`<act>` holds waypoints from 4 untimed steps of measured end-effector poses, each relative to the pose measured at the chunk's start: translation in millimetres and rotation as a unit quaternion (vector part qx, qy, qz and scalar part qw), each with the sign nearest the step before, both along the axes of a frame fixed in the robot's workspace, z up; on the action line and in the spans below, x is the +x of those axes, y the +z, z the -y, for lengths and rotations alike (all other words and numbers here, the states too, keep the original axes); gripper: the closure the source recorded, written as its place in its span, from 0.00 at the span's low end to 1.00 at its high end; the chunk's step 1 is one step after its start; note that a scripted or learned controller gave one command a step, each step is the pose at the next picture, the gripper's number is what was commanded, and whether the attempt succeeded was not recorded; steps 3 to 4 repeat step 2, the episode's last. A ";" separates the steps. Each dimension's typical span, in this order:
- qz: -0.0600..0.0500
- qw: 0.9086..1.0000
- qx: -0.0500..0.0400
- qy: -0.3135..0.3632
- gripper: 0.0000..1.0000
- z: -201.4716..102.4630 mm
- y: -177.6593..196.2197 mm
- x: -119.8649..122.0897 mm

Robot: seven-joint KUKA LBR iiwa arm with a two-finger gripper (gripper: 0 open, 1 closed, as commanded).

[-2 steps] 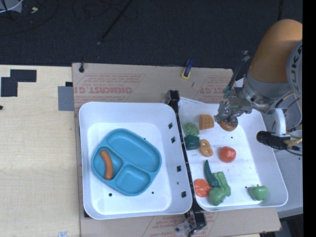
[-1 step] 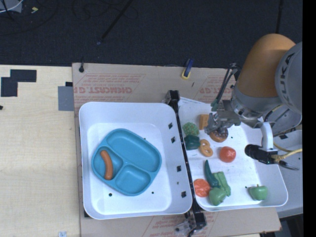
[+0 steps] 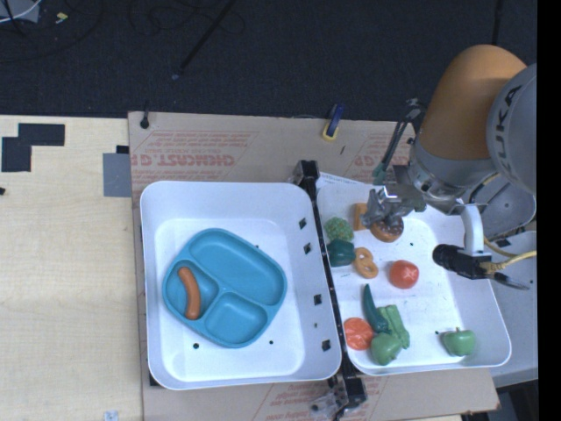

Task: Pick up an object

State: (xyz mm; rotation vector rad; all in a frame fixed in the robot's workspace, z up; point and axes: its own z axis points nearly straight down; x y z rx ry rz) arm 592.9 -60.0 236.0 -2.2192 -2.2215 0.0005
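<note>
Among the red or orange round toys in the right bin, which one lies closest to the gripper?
The brown-orange ring, directly under the gripper at the bin's far side. The red tomato and the red-orange piece lie farther toward the near edge.

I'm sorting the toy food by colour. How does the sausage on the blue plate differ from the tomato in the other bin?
The sausage is orange and long, while the tomato is red and round. The sausage lies in a compartment of the blue plate in the left bin; the tomato sits straight on the floor of the right bin, among other toy foods. Both lie apart from the gripper.
</note>
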 end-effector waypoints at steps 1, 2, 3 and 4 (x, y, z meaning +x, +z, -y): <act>-0.001 1.000 0.000 -0.001 1.00 3.8 0.2 -4.5; -0.001 1.000 0.000 -0.001 1.00 -3.4 -11.0 -4.4; -0.001 1.000 0.000 -0.001 1.00 -3.4 -11.0 -4.4; -0.001 1.000 0.000 -0.001 1.00 -3.4 -11.0 -4.4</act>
